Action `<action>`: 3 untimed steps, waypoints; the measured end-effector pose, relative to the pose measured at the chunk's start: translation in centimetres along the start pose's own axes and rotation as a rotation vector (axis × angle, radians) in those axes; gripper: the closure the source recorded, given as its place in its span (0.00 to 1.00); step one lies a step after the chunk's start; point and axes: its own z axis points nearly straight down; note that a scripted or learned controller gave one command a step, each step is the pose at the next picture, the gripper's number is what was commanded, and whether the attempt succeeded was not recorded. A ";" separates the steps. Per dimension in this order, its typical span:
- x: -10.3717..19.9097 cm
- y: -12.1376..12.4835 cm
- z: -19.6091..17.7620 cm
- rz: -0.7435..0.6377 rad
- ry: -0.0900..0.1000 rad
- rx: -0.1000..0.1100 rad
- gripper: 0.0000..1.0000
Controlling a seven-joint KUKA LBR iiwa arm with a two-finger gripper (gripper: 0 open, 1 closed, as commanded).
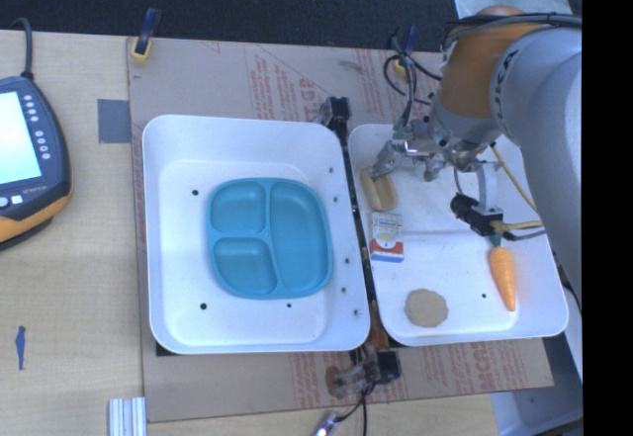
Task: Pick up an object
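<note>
The right bin (pixel 465 325) holds a tan bread-like piece (pixel 378 190) at its left wall. Below that piece lies a small white and red carton (pixel 387 236). A round tan cookie (pixel 426 307) sits near the bin's front, and an orange carrot (pixel 503 278) lies at the right. My gripper (pixel 407 165) hangs over the bin's far left part, just right of the bread-like piece. Its fingers stand apart, open, with nothing between them. One fingertip (pixel 380 167) is close to the top of the bread-like piece.
The left bin (pixel 178 315) carries a blue divided plate (pixel 269 236). A black part with a yellow cable (pixel 479 214) hangs over the right bin under the arm (pixel 514 78). A handheld control pad (pixel 25 152) lies on the bench at far left.
</note>
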 end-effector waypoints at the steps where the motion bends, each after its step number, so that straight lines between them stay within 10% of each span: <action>1: 0.2 0.0 0.0 -0.002 0.000 0.001 0.00; 2: 0.2 0.0 0.0 -0.002 0.000 0.001 0.00; 3: 0.2 0.1 -1.2 -0.003 0.002 -0.002 1.00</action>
